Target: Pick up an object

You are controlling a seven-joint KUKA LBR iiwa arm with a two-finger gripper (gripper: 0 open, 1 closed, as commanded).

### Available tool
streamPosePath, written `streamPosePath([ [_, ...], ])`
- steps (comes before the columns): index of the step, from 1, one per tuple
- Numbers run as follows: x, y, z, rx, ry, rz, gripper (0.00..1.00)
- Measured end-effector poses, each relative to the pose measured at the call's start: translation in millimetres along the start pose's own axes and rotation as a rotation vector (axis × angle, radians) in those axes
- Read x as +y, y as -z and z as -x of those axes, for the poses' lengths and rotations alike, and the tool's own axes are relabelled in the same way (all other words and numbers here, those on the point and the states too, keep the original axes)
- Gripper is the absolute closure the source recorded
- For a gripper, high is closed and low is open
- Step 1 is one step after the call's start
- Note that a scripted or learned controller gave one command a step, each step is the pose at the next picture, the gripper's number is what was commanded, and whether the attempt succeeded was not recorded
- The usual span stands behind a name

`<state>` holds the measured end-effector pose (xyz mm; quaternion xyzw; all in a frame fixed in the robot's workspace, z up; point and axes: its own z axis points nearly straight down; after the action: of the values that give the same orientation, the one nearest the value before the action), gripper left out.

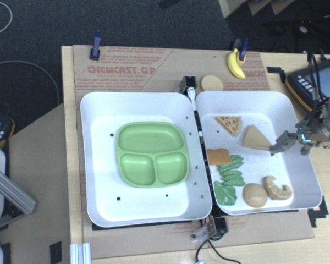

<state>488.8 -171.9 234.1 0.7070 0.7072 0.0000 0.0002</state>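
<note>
The right white bin (297,199) holds several toy foods: a waffle-patterned wedge (229,124), a tan wedge (256,138), an orange block (218,157), green pea pods (229,177), a round bread roll (254,194) and a curled tan pastry (277,188). My gripper (289,148) hangs over that bin's right side, just right of the tan wedge. It is open, and nothing sits between its fingers. One dark fingertip (276,147) lies close to the tan wedge's lower right corner.
The left white bin (93,147) carries a green divided plate (152,153). Behind the bins on the cardboard lie a banana (236,65) and a round tan disc (212,83). Blue clamps (95,45) stand at the back edge. A black-and-yellow device (305,84) sits at the far right.
</note>
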Motion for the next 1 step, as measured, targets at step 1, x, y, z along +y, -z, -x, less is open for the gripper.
streamPosePath([
  [1,-9.0,-131.9,-32.7,0.002,0.0,0.001,0.0],
])
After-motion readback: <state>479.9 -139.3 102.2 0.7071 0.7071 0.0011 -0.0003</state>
